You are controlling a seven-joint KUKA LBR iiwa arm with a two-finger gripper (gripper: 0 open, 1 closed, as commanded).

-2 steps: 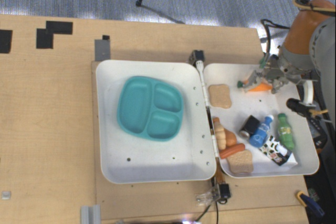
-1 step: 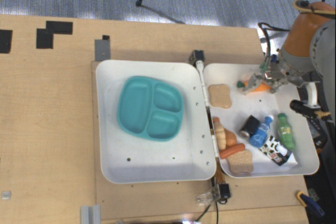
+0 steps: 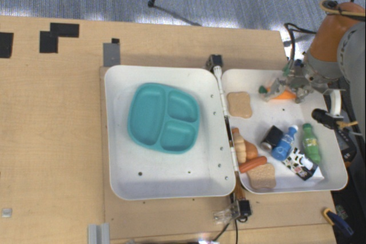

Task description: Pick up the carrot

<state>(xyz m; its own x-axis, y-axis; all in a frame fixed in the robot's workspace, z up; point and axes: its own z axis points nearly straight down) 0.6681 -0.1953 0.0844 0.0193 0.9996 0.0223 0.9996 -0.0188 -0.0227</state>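
Left bin [image 3: 114, 123]: teal divided plate [image 3: 164, 118], out of play. Right bin [image 3: 337, 177]: bread slice [image 3: 239, 104], sausage [image 3: 252, 164], blue bottle [image 3: 284, 144], green bottle [image 3: 310, 143]. Carrot [image 3: 281, 96] at far edge, directly beneath gripper [image 3: 293, 87]. Finger spread: cannot tell. Risk: off-centre closing, tapered carrot squirting sideways or sliding along the bin wall.

Divided plate [image 3: 163, 118]: teal
Bins [image 3: 171, 183]: white
Carrot [image 3: 282, 96]: orange, green top
Bottles: one blue [image 3: 283, 144], one green [image 3: 310, 142]
Carton [image 3: 299, 163]: black-and-white cow patches
Bench [image 3: 51, 140]: tan, black markers
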